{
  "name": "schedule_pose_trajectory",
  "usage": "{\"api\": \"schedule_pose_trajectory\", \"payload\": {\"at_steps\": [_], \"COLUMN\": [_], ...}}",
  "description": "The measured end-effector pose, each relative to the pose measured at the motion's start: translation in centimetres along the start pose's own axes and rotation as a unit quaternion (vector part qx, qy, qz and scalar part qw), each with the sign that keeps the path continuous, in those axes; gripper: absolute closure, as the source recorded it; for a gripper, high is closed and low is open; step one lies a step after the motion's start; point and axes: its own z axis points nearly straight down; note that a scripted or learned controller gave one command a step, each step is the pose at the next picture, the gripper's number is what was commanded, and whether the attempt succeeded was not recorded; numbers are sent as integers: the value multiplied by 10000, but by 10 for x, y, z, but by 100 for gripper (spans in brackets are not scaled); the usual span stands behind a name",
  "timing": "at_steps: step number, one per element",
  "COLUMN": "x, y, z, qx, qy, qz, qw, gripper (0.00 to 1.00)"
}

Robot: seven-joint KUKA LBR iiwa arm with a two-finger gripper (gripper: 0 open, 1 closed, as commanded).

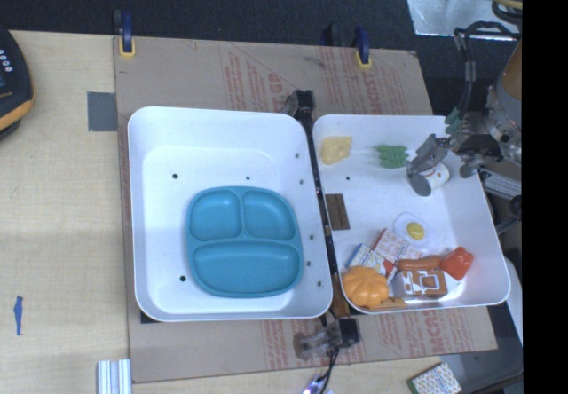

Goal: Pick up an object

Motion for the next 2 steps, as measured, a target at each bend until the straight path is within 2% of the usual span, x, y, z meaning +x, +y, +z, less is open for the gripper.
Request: {"api": "schedule_pose_trajectory", "payload": {"at_steps": [1, 2], "x": [-3, -11], "y": [-13, 90], "z": [190, 190], "qx": [41, -52], "qy": [11, -9], "qz": [-2, -9], "qw": [10000, 10000], "gripper": [0, 0]}}
